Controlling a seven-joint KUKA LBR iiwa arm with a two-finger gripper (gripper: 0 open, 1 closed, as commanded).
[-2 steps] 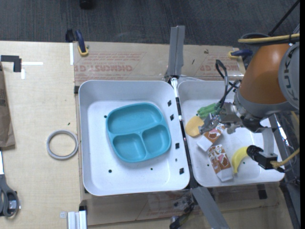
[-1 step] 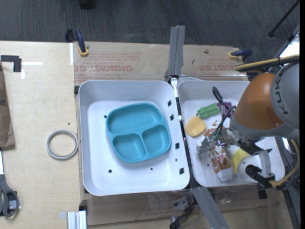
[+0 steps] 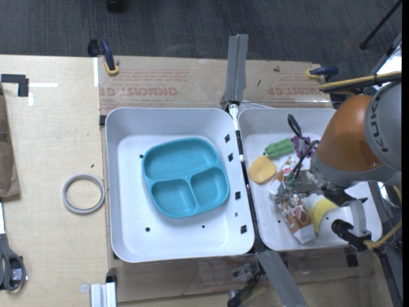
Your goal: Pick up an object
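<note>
The right bin point(image 3: 255, 130) holds several items close together. A green object point(image 3: 279, 148) and a yellow-orange rounded piece point(image 3: 262, 169) lie at its left. A dark purple-and-black item point(image 3: 298, 137) lies behind them. A printed carton point(image 3: 298, 217) and a yellow object point(image 3: 322, 209) lie towards the front. My gripper point(image 3: 287, 189) is low in this bin, in the middle of the pile and just above the carton. The arm's grey wrist and orange band point(image 3: 348, 136) hide what lies under them.
The left bin point(image 3: 121, 190) holds a blue divided plate point(image 3: 185, 177). A grey ring point(image 3: 84, 193) lies on the wooden bench to the left, with scissors point(image 3: 9, 267) at the front left corner. A grey post point(image 3: 236, 69) stands behind the bins' shared wall.
</note>
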